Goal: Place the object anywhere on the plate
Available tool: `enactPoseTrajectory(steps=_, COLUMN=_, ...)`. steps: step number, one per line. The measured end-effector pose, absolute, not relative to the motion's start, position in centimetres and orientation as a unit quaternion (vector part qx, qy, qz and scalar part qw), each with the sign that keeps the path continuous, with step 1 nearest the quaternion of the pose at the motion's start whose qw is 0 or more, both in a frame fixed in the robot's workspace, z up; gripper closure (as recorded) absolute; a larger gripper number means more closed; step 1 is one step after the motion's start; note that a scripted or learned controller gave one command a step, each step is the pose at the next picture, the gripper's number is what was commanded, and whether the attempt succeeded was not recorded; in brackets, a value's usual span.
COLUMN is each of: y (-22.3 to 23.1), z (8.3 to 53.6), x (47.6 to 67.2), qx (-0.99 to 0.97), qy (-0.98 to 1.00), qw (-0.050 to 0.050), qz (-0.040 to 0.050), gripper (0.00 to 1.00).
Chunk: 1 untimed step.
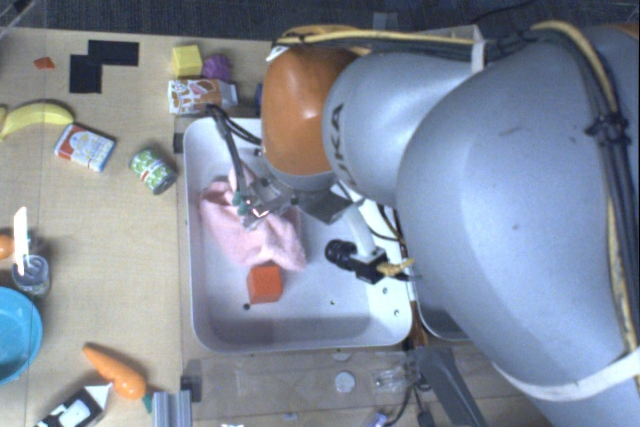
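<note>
A pink cloth lies crumpled in the left white bin. Just in front of it sits a small orange-red block. My gripper is low over the cloth's upper part and touches or nearly touches it. The large grey arm, with its orange band, hides the bin's right side. A blue plate lies on the bench at the far left edge, partly cut off, well away from the gripper.
On the bench left of the bin are a banana, a small carton, a green can, a carrot and a small bottle. A yellow block and a snack box sit behind the bin.
</note>
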State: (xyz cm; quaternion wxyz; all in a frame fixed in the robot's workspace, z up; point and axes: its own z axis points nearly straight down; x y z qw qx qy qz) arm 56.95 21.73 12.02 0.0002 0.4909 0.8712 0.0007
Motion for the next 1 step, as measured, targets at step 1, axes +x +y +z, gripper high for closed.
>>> enactPoseTrajectory(steps=1, y=22.55, z=16.81, x=65.70, qx=0.453, qy=0.891, qw=0.003, qz=0.0034, gripper=1.00)
